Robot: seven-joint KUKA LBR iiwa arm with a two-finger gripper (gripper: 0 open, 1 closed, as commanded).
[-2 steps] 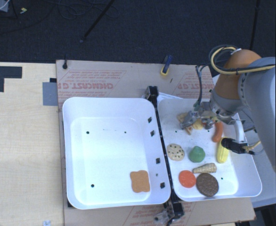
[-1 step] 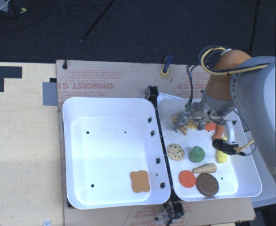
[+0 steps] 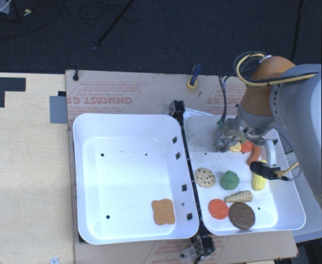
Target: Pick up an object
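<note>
- Cookie (image 3: pixel 204 177) lies in the right bin (image 3: pixel 293 216), near the wall shared with the left bin (image 3: pixel 89 224).
- Green ball (image 3: pixel 229 179) sits just beside the cookie, on its right in the view.
- Tan cone (image 3: pixel 239 197) lies on its side below the green ball, just above the brown disc (image 3: pixel 242 215).
- Red disc (image 3: pixel 218 208) is just beside the brown disc, towards the bins' shared wall.
- Yellow corn cob (image 3: pixel 259 181) is near the right bin's right side, with an orange piece (image 3: pixel 253 154) just above it in the view.
- Small yellow piece (image 3: pixel 236 147) and small red piece (image 3: pixel 246 146) lie close together at the bin's far end.
- Pincer (image 3: pixel 225 143) is down at that far end, just left of the small yellow piece; spread or pressed together, can't tell, and nothing visibly pinched.
- Arm (image 3: pixel 293 109) comes in from the view's right, over the right bin.
- Toast slice (image 3: pixel 163 212) lies alone in the left bin, near corner by the shared wall.
- Both bins rest on a cardboard sheet (image 3: pixel 122 95) on the pale wood worktop (image 3: pixel 29 175).
</note>
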